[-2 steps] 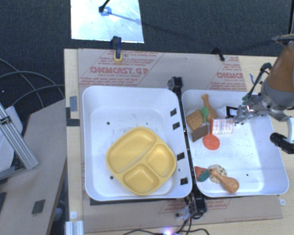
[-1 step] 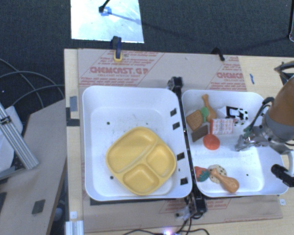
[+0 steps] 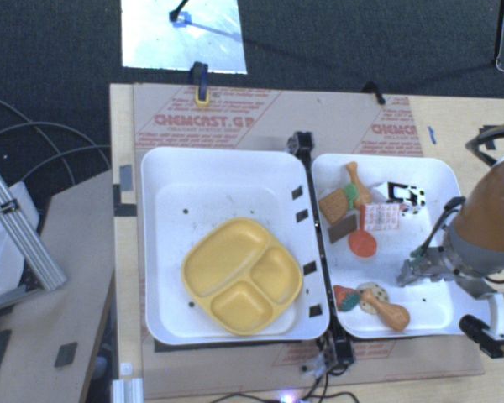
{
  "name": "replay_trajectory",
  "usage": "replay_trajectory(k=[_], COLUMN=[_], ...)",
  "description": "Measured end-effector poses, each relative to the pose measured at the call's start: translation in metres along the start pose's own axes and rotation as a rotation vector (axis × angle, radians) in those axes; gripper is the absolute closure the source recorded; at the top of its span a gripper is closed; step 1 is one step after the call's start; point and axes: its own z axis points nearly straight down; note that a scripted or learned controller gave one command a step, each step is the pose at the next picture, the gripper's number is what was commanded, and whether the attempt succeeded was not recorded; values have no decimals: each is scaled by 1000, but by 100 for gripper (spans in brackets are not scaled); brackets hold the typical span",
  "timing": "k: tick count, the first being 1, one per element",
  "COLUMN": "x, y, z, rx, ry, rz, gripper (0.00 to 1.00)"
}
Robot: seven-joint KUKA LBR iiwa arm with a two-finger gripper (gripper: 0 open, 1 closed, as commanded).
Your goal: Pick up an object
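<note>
Dark carpet surrounds the worktop (image 3: 235, 116), where two white bins sit side by side. The left bin (image 3: 164, 225) holds a yellow divided tray (image 3: 242, 274); the right bin (image 3: 441, 313) keeps the small pickable clutter together: a wooden spoon (image 3: 385, 309), a red disc (image 3: 363, 244), a brush (image 3: 343, 198). The claw (image 3: 413, 269) hovers over bare bin floor, well right of the disc, gripping nothing; its spread I cannot tell.

1. We read "CHEMCAST GP" in red letters on the brown protective sheet (image 3: 203, 122) covering the worktop, behind the left bin.
2. The same red print repeats behind the right bin, partly hidden.
</note>
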Motion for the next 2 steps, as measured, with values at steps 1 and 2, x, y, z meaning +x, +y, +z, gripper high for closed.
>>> replay_trajectory(k=[1,2], x=[-35,-31], y=[1,63], z=[-1,-2], rx=[-4,-9], ry=[-4,-4], rz=[1,-6], gripper=[100,100])
